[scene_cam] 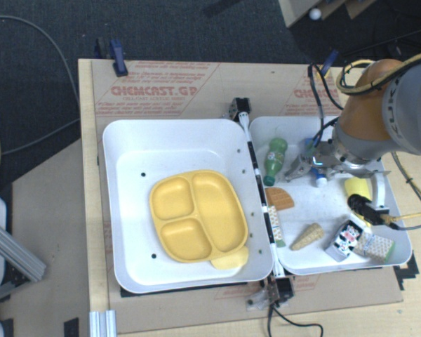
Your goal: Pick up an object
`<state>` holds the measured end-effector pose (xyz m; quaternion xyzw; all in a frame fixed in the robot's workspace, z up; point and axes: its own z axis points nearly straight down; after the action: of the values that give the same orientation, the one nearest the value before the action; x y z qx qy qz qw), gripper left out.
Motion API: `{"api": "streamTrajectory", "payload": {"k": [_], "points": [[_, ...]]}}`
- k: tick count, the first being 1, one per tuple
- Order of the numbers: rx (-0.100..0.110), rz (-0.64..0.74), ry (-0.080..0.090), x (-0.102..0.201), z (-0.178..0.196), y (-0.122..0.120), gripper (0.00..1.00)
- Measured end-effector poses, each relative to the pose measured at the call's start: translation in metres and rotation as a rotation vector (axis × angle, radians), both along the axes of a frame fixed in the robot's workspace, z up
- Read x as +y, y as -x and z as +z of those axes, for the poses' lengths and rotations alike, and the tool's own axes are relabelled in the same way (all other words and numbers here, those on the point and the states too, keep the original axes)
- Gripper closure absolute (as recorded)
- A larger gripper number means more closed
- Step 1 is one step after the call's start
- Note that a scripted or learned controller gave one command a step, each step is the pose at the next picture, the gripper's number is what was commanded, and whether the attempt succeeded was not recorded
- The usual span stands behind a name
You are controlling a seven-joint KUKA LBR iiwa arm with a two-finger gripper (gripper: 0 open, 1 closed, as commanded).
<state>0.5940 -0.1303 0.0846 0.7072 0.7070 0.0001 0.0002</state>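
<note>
My gripper point(305, 173) hangs over the upper part of the right bin point(400, 255), open, with nothing between its fingers. A green bottle point(274, 157) lies just left of it, close to the bin's left wall. Below the gripper sit a brown biscuit-like piece point(280, 199) and a tan cone point(307, 236). To its right a yellow object point(357, 187) lies partly under the wrist. A black-and-white box point(346, 239) and a beige waffle-patterned piece point(377, 245) rest at the bin's lower right.
The left bin point(126, 153) holds a yellow divided tray point(198, 215) with a pale yellow piece point(230, 260) poking out under its lower edge. The arm point(379, 111) comes in from the upper right over the right bin's corner.
</note>
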Motion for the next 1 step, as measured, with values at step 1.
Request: {"api": "streamTrajectory", "payload": {"k": [1], "points": [[-0.001, 0.001, 0.001, 0.0217, 0.0006, -0.0404, 0.0]]}}
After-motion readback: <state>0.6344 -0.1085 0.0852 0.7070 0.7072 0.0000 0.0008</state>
